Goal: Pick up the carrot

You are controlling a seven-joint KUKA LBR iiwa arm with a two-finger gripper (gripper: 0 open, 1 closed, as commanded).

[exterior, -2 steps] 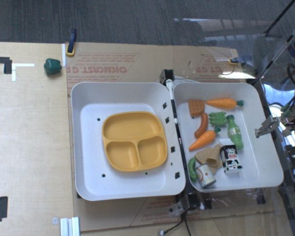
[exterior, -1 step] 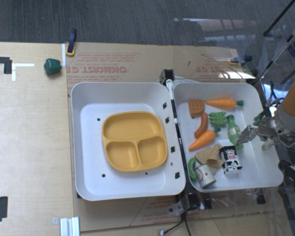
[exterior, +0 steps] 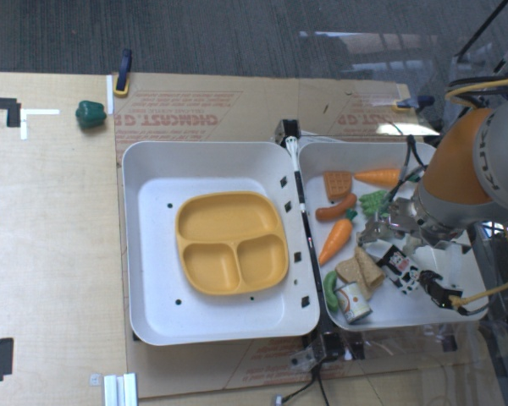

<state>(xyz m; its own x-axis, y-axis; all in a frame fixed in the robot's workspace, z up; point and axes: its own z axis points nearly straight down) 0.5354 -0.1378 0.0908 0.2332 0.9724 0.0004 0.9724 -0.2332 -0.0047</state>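
In the right-hand bin [exterior: 457, 311], a jumble of toy food lay crowded toward the left wall, and the carrot [exterior: 336, 240] sat among it, tilted with its green top up and to the right, just below a sausage [exterior: 335, 208] and above some bread slices [exterior: 361, 271]. A second orange carrot-like piece [exterior: 378, 176] lay farther back beside a waffle [exterior: 338, 183]. The arm's gripper [exterior: 383, 228] hung low over the bin, just to the right of the carrot's leafy end and near a green leafy toy [exterior: 373, 201], presumably brought there to approach the carrot from its freer side. Whether the tool was spread or closed could not be told; nothing showed clearly in its grasp. The left bin [exterior: 144, 252] held a yellow divided plate [exterior: 231, 242], well apart from all this. By my reading, the pick was not yet made, and the close neighbours risked being nudged.
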